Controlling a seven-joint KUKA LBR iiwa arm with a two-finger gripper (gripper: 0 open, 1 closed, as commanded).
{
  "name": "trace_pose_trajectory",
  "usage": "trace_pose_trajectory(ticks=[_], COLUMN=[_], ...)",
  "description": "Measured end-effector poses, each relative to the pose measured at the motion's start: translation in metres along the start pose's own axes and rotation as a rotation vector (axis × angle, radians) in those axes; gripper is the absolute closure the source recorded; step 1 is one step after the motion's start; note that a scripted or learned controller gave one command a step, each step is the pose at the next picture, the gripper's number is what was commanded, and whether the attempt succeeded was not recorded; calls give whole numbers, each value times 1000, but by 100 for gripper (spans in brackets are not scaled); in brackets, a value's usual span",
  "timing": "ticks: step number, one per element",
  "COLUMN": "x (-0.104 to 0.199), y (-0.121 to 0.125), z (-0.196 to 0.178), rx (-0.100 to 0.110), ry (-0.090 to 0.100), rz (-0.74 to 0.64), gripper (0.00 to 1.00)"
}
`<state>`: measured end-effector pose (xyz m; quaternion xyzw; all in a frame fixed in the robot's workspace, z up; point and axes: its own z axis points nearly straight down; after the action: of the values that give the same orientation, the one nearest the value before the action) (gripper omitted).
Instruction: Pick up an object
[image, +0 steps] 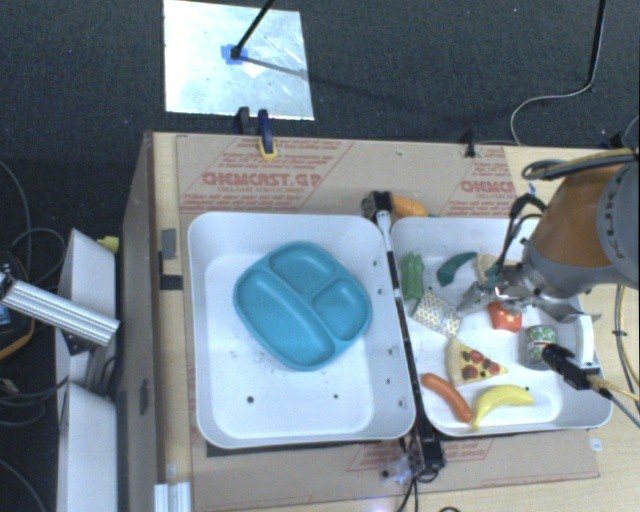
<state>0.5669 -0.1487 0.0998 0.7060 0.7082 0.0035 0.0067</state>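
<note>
The right bin (590, 415) holds several toy foods. A red piece (505, 318) lies near the middle, just below my gripper (493, 296), which reaches in from the right under the grey and orange arm (580, 235). A pizza slice (472, 362), a yellow banana (501, 400) and an orange sausage (447, 396) lie toward the front. A green pickle (411, 276), a dark teal piece (456, 266) and a speckled wedge (436, 312) lie to the left. A small can (541, 340) sits right of the red piece.
The left bin (215, 300) bears a blue divided plate (301, 303). An orange carrot (408, 208) rests on the bench behind the bins' shared rim. A black part (566, 366) sticks out over the right bin's front right.
</note>
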Motion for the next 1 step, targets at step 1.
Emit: trace_pose_trajectory(ticks=[1], x=[-11], y=[56], z=[-9], rx=[10], ry=[3], rz=[0], gripper=[0])
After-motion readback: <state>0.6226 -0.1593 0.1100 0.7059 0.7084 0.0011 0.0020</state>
